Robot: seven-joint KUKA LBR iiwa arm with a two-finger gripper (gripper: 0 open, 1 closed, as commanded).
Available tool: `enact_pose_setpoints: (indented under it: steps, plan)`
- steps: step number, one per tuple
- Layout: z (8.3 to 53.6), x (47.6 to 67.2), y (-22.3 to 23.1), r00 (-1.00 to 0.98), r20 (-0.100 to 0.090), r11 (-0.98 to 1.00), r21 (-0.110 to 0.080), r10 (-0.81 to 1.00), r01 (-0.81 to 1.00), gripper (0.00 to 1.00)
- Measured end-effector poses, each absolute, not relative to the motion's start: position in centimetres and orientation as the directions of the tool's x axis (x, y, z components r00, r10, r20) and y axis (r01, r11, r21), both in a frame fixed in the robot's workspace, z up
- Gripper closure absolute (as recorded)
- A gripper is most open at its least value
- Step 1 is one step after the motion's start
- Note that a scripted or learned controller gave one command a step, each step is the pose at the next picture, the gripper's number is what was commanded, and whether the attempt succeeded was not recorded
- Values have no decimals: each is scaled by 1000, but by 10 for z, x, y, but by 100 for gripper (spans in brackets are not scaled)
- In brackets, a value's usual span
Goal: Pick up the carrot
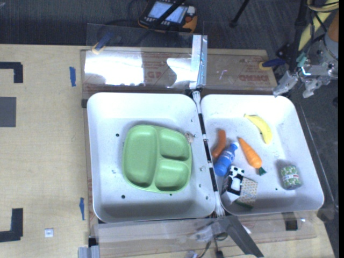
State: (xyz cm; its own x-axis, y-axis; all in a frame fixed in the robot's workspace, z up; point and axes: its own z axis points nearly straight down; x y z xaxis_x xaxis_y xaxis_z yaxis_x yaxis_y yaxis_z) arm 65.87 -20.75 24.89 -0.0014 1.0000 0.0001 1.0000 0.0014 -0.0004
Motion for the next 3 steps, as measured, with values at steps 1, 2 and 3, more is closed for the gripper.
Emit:
enact_pose_setpoints:
  steps: [1,2,3]
  plan:
    - [181,596,-176,-135,-1,135,1,991,991,0]
    - [128,581,-208,-323,0,323,1,946,946,0]
    - [86,621,-192,-253,-3,253,5,967,967,0]
